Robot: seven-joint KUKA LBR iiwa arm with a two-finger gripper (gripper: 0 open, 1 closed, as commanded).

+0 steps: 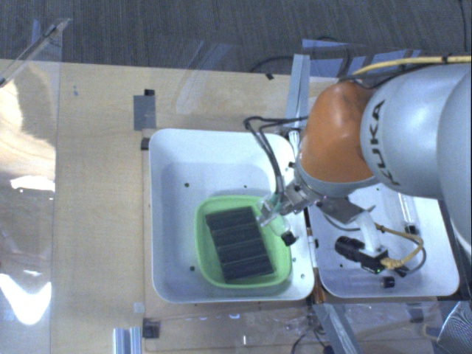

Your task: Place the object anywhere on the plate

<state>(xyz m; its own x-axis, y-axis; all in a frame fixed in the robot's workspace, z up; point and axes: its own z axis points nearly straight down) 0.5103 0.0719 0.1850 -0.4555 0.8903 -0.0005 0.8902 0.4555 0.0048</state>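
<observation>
A pale wooden bench (88, 198) bears two shallow white bins side by side, with dark ribbed flooring beyond its far edge. In the left bin (169, 190) a green plate (202, 231) sits towards the near right corner. On it lies the object, a dark ribbed block (237, 243), flat and slightly skewed, with its far end turned to the left. It covers most of the plate's floor and appears to lie wholly inside the green rim. Judged from that, the placing itself looks done.

The arm (413, 139) reaches in from the right over the right bin (435, 271), and its orange band hangs above the wall between the two bins. The gripper (271, 214) is low at the plate's far right rim, just beside the block's far right corner. Whether it is touching the block, and whether it is open or closed, I cannot tell from this slant.

The main risk is in the withdrawal. If the gripper has not fully let go of the corner, a lift would tip the block up or carry it off the plate. A sideways move at this height could catch the rim and push the plate against the bin wall, so the block slides. The block's near end lies close to the near rim, so a small shove towards the near side could ride it up onto that edge. A straight rise clear of the rim looks safest.
</observation>
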